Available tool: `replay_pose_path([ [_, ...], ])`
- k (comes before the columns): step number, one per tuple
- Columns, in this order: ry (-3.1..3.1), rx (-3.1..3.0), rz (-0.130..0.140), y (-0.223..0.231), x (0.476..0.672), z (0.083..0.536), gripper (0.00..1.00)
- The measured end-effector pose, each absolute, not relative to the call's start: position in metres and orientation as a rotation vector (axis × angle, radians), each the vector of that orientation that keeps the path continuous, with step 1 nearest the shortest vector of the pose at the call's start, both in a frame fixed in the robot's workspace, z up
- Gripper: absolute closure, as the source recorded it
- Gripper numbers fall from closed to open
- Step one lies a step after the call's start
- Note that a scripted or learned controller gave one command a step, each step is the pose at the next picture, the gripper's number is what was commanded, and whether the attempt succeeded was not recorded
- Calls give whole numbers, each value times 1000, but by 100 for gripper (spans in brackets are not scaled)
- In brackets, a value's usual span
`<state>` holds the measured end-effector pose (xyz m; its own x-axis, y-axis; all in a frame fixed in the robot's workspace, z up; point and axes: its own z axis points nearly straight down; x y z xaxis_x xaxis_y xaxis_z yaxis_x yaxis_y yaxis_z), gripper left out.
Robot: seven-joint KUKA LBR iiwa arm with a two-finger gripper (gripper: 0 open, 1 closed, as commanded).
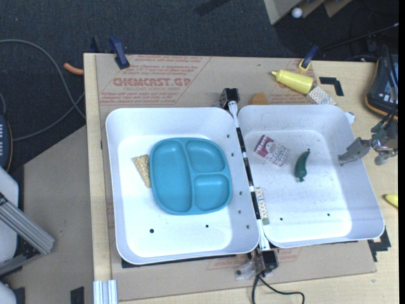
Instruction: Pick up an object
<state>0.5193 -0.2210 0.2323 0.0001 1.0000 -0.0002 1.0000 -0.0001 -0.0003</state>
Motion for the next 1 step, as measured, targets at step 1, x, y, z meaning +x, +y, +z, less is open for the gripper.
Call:
replay_pose_path([
  [1,-2223,-2220,-2,-187,573,85,0],
])
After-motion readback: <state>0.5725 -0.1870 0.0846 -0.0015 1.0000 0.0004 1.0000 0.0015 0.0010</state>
